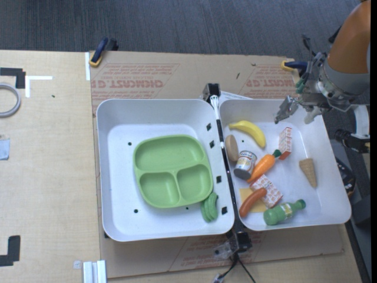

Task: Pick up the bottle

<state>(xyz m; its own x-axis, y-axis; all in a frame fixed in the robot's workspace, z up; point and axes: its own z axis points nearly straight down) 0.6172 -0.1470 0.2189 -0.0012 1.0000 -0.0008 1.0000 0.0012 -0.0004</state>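
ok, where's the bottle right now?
The green bottle lies on its side in the right bin, near its front edge, just below the hot dog and red-and-white packet. The gripper hangs over the bin's far edge.

The arm [353, 40] reaches in from the right edge, its orange band high at the upper right corner and the grey wrist below it. The gripper [297, 112] hangs at its end, pointing down and leftward, fingers spread apart with nothing between them.
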